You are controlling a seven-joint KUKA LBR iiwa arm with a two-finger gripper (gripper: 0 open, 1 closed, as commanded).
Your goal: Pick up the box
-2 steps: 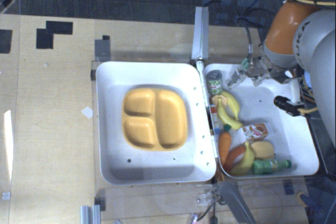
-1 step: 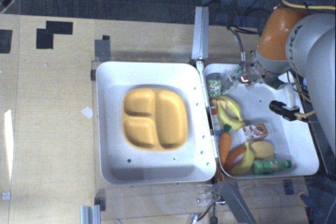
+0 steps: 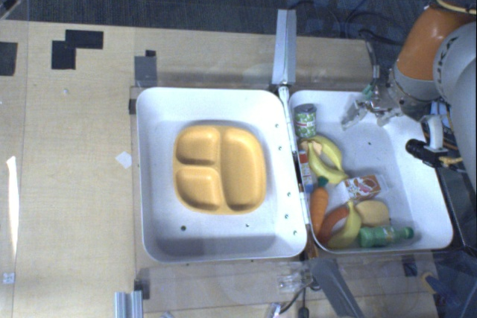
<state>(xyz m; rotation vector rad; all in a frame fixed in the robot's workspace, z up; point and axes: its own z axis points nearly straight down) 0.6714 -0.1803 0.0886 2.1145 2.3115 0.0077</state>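
The box (image 3: 363,186) is a small red and white carton lying flat near the middle of the right bin (image 3: 417,182). My gripper (image 3: 370,112) hangs over the far part of that bin, well behind the box and apart from it. Its fingers (image 3: 351,116) are spread open with nothing between them. The grey arm with its orange band (image 3: 425,45) comes in from the upper right.
Around the box lie bananas (image 3: 326,157), a can (image 3: 305,119), a carrot (image 3: 318,208), a pale round fruit (image 3: 373,214) and a green bottle (image 3: 384,236). The left bin (image 3: 156,182) holds a yellow divided tray (image 3: 220,167).
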